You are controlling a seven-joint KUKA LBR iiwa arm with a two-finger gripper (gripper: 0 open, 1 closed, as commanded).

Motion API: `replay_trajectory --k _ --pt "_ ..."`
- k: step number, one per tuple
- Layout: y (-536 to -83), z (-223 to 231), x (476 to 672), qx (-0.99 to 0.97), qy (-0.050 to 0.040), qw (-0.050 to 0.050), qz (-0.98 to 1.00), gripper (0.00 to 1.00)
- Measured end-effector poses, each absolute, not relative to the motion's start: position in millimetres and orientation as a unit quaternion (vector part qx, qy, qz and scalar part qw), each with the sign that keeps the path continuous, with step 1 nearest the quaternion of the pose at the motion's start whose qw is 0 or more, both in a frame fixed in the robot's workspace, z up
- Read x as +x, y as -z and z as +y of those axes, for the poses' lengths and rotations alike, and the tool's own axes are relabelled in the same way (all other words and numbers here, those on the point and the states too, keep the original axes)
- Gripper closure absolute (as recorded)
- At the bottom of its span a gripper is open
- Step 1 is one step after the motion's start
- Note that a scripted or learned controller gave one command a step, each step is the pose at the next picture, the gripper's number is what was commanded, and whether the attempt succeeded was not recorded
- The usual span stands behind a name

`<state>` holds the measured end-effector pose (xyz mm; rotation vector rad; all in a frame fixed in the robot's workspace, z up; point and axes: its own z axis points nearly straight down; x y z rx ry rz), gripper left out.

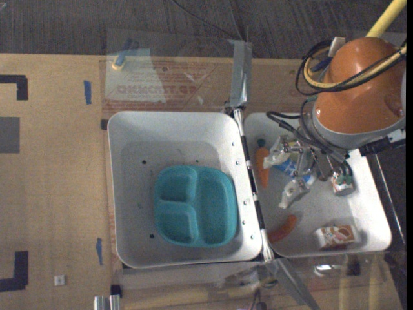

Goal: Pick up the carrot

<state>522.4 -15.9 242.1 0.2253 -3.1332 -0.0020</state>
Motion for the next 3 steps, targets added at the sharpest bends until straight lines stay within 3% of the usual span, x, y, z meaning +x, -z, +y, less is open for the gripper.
replay_trajectory --k 1,2,3 --pt "-184 -17 589.5 0.109 0.0007 -0.002 -0.994 0.00" --pt "-184 -17 589.6 0.109 0.0007 -0.002 -0.994 0.00" --pt "-194 -64 542.4 0.206 0.0010 0.000 -0.979 0.00"
